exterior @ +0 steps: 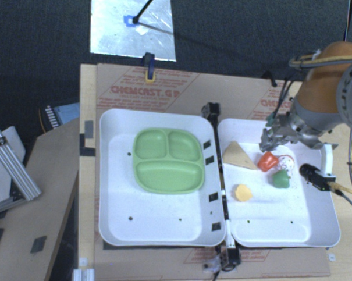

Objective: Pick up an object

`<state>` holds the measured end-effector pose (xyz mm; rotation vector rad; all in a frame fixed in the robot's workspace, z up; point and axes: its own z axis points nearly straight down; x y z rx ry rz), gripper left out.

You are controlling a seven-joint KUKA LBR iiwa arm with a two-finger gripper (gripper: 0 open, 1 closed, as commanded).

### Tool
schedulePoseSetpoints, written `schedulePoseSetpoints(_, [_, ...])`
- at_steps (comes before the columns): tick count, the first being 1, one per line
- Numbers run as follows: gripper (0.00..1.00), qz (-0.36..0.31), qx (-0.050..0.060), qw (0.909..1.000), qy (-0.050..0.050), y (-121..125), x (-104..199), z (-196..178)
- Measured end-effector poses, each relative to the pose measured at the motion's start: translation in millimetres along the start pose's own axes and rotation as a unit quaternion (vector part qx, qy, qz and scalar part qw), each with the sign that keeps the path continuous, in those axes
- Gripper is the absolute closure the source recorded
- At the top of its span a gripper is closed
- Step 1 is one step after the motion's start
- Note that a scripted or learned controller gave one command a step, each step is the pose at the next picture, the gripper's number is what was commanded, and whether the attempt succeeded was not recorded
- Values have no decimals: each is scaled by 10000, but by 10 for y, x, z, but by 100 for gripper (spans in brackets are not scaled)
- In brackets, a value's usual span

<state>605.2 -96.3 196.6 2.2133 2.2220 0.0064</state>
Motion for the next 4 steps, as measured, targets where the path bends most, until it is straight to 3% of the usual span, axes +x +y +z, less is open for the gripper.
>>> schedulePoseSetpoints(1, [100,-1,8,10000,1,15,-2,-380])
schedulePoseSetpoints(4, [100,-33,26,10000,16,234,1694,-228])
